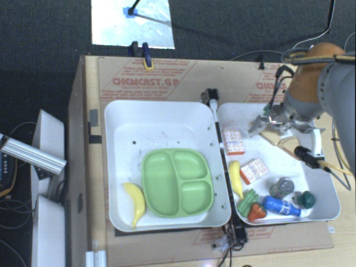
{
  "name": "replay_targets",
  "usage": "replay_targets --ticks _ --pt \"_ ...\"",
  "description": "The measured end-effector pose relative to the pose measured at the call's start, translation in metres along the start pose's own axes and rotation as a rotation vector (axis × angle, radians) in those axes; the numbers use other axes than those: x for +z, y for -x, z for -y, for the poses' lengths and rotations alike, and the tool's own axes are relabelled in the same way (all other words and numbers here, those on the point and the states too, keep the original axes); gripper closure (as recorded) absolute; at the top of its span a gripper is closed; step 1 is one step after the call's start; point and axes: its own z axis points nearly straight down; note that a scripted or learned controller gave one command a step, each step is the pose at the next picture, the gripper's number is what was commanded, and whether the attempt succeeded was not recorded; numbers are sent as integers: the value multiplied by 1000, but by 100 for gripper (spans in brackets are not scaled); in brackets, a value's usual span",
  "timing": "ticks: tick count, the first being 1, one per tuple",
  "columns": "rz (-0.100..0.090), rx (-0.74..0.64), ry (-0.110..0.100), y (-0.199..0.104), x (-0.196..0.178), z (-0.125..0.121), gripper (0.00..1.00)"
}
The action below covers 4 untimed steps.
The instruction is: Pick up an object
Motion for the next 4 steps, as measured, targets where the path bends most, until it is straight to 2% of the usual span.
replay_targets --ticks 1,2,3,4 --pt "0 2 3 15 0 -3 0" --pt "-1 -1 7 15 -14 -5 100" --pt "-1 -1 6 15 -13 -5 0" --pt "-3 3 -4 42 -18 -22 0"
